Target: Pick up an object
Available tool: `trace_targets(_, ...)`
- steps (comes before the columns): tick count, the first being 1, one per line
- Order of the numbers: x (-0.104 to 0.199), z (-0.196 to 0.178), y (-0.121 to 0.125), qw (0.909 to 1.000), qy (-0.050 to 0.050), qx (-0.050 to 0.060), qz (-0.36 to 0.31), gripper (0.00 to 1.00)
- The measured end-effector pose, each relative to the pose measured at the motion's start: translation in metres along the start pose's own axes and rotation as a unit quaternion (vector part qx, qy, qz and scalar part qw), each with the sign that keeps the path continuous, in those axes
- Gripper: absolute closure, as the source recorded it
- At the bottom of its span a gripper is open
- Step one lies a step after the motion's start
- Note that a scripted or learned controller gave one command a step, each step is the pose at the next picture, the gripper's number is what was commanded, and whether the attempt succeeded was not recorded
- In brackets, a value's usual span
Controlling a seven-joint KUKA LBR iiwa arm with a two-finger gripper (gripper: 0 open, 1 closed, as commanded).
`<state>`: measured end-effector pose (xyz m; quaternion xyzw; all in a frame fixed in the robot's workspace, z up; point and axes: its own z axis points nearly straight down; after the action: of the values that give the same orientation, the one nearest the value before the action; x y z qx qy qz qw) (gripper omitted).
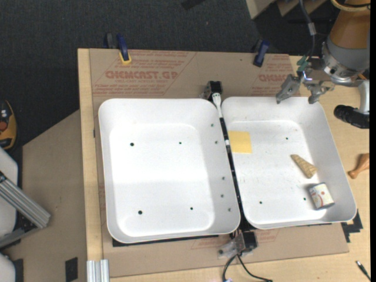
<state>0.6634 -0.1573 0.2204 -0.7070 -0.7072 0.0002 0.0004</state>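
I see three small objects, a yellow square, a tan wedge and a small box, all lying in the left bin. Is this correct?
Not quite. The camera view shows the yellow square, the tan wedge and the small box all lying in the right bin, not the left bin.

gripper (pixel 301 94) spread wide, unladen

Bright, even overhead light whitens both bins; the left bin (pixel 158 169) shows a brighter band across its near half. Shadows are soft and short. Focus is fairly sharp, with mild graininess on the dark floor (pixel 88 10).
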Motion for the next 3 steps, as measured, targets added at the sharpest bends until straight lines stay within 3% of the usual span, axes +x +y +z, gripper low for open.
trace_targets(1,0.000,-0.012,0.001,1.0000,-0.001,-0.002,-0.001,1.00)
trace_targets(2,0.094,-0.102,0.005,1.0000,0.001,-0.007,-0.005,1.00)
trace_targets(3,0.214,-0.062,0.002,1.0000,0.003,0.003,-0.006,1.00)
